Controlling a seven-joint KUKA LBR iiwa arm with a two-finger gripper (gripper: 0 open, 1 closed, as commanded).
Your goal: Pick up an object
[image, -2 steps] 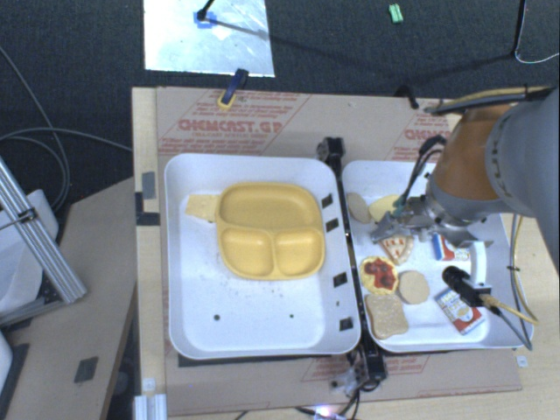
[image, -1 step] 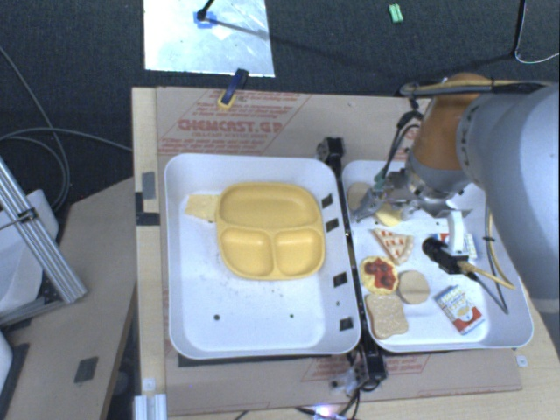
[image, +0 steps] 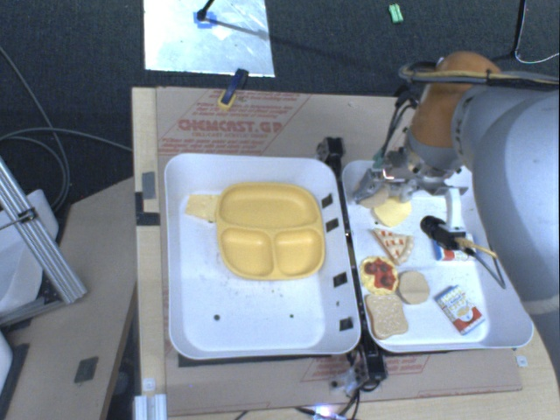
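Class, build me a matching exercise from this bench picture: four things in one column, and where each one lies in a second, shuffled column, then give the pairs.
Things
1. yellow divided tray
2. slice of toast
3. small red and white carton
4. yellow cheese piece

Places
A. near front corner of the right bin, on the arm's side
B. middle of the left bin
C. back of the right bin, just below the claw
D. front of the right bin, beside the divider between the bins

Pairs: 1-B, 2-D, 3-A, 4-C
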